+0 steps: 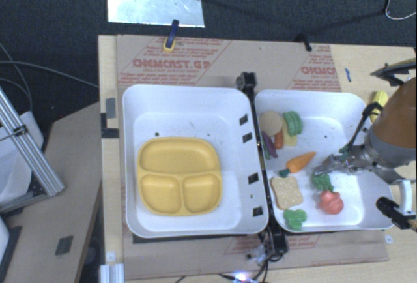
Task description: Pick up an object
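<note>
Fingers on my gripper [328,164] are too blurry for me to call apart or together, honestly. It's sitting low in the right bin [352,109], right by the toy carrot [301,161] and a green leafy piece [322,181]. Red toy [330,202] and bread slice [287,192] lie nearby; yellow tray [179,175] fills the left bin [189,102].

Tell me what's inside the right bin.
The right bin holds toy food: carrot, bread slice, red piece, green pieces. The tool partly covers one green piece.
</note>
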Controlling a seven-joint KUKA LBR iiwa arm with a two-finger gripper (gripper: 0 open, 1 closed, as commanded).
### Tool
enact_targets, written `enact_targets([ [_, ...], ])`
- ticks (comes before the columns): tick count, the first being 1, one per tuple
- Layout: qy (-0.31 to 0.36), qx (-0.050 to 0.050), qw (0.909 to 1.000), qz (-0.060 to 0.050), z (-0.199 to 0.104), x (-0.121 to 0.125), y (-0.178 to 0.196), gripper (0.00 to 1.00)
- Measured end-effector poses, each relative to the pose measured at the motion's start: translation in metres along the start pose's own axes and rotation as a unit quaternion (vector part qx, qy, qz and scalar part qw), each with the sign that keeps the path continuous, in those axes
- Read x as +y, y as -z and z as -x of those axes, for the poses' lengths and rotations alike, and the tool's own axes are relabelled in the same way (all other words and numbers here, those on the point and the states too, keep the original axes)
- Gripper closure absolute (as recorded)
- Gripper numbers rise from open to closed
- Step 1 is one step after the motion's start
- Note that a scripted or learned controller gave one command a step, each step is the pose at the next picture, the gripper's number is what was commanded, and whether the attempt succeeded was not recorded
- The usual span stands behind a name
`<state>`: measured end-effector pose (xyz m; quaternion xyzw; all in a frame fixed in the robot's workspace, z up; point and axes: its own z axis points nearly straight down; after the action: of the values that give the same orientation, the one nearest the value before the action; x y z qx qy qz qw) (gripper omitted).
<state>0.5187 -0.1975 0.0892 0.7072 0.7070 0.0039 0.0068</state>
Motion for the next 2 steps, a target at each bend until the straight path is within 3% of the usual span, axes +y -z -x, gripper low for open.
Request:
enact_targets([
  [1, -0.001, 0.0, 1.0, -0.001, -0.106, -0.029, 0.0, 0.0],
  [2, 0.0, 0.002, 1.0, -0.006, -0.101, -0.031, 0.033, 0.0],
])
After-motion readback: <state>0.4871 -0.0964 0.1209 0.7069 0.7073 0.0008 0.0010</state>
